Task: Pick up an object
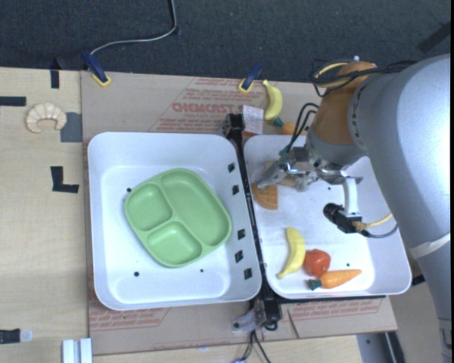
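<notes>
Progress on the pick looks early to us: nothing is lifted yet. Nearest the table's front edge, in the front of the right bin (386, 282), lie a carrot (339, 277), a tomato (316, 262) and a yellow banana (293, 251), all resting on the bin floor and close together. In the left bin (106, 203) a green divided plate (178, 216) sits flat, well apart from the arm. Farther back in the right bin, an orange-brown piece (266, 197) lies by the dividing wall, and the gripper (281, 172) sits low just behind it, near that likely target. We cannot tell whether the gripper is open or closed, and we see nothing held in it. Beyond the bins, a second banana (272, 100) rests on the cardboard near the table's back edge, and a croissant (45, 116) lies toward the far left corner. Grasping and lifting remain, as we judge it
</notes>
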